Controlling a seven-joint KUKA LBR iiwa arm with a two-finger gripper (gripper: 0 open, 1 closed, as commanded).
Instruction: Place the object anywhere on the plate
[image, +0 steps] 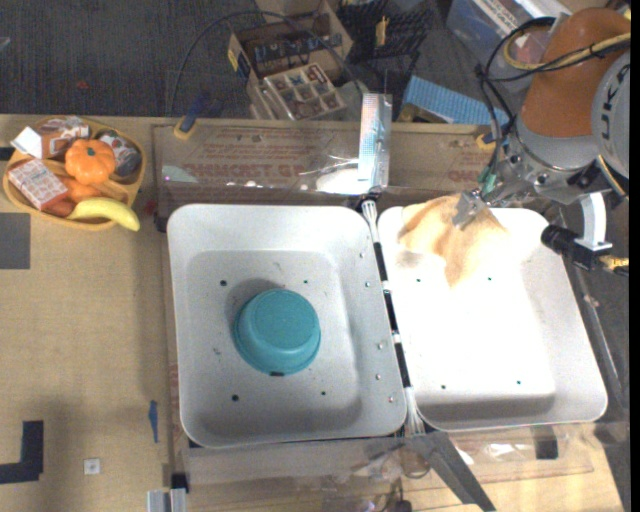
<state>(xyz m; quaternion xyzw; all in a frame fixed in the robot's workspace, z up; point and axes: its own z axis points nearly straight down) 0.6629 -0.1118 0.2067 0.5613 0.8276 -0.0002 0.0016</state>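
A teal round plate (278, 330) lies in the middle of the left white bin (196, 232). At the far end of the right white bin (500, 345), a pale orange, soft cloth-like object (440, 236) looks slightly blurred. My gripper (468, 208) comes in from the upper right and is at the object's top right edge, shut on a pinch of it. The rest of the object spreads down and to the left from the fingertips. The plate is well to the left of the gripper, across the divide between the bins.
A basket of toy fruit (75, 175) sits at the far left of the bench. A cardboard wall (260, 155) and a shiny upright strip (374, 140) stand behind the bins. Cables and a black fitting (575, 240) hang by the right bin's far right rim.
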